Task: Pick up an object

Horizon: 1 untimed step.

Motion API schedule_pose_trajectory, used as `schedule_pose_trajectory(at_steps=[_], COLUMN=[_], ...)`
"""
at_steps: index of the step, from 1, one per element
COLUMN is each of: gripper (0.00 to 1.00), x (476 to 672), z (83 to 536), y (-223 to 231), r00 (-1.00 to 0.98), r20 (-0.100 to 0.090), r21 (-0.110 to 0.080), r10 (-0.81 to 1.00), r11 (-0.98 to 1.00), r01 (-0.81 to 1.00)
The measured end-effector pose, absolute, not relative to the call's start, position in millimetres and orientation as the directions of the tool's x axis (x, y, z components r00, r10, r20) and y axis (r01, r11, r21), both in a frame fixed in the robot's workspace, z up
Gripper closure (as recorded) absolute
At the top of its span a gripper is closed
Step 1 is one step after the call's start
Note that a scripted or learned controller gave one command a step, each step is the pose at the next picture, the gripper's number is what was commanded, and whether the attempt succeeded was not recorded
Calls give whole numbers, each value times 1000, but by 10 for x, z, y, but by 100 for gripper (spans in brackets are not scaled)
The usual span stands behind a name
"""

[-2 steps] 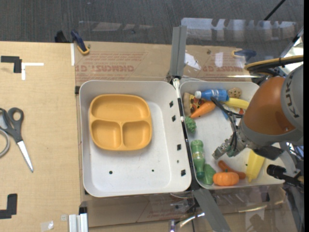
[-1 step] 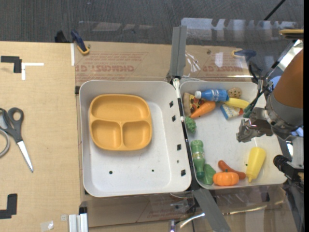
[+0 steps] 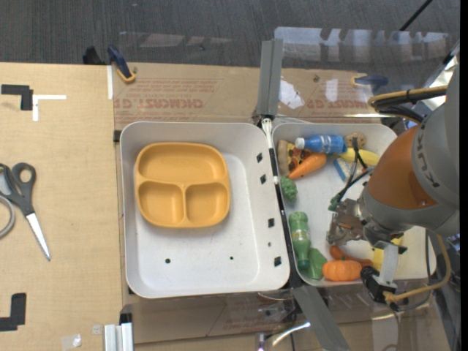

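So the gripper is down inside the right bin, hanging off the grey arm with the orange band that comes in from the right. Honestly can't tell how the jaws stand, the metal bits at the tip are dark and jumbled and the wrist covers most of it, and I can't see anything clearly caught between them.

Closest stuff to the jaws: a green bottle just to their left, lying with its long axis running roughly up-down along the bin's left wall. A small orange pumpkin-looking thing sits right below the jaws at the bin's lower edge, with a darker green piece beside it. There's a bit of red-orange directly under the tip, half hidden, no idea what it is.

Further up from the jaws is a toy carrot lying on a slant, tip pointing lower left, and a blue bottle lying sideways, long axis left-right. A small green lump sits up-left of the jaws. A yellow thing up top is partly cut off by the arm.

Way off to the left, the other bin holds a yellow divided plate
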<state>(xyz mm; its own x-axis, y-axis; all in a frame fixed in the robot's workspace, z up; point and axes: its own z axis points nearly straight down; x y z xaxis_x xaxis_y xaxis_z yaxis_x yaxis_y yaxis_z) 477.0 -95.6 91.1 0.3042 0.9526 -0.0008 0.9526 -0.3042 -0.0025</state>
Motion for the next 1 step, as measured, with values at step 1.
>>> schedule_pose_trajectory(at_steps=[1], gripper=[0], x=[4768], z=[909], y=[-956], r00=[305], r20=[-1], r21=[-3], r10=[952], r11=[-305], r01=[952])
